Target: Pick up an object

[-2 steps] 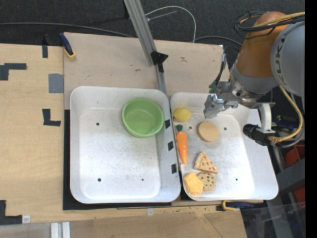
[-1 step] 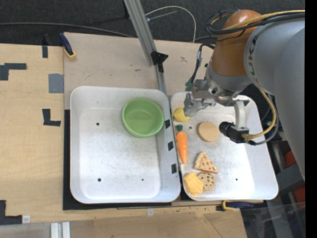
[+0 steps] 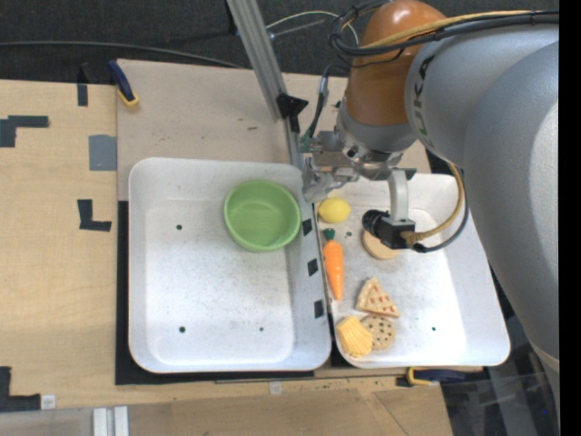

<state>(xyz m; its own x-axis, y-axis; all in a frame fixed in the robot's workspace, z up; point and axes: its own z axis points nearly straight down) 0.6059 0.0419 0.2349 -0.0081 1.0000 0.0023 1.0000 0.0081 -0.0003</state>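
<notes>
Light wood bench (image 3: 54,243) w/ black tape marks (image 3: 89,214), tan board (image 3: 200,116) under bins, dark carpet floor (image 3: 109,12) behind, grey metal pole (image 3: 259,53)

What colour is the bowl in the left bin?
Light green, inside and out. The bowl shows best in the camera view, at the far right of its bin.

- one fixed cam up above the desk (image 3: 54,243), looking down at a slant
- both white bins (image 3: 154,334) in frame, arm (image 3: 490,107) crowding the upper right
</notes>
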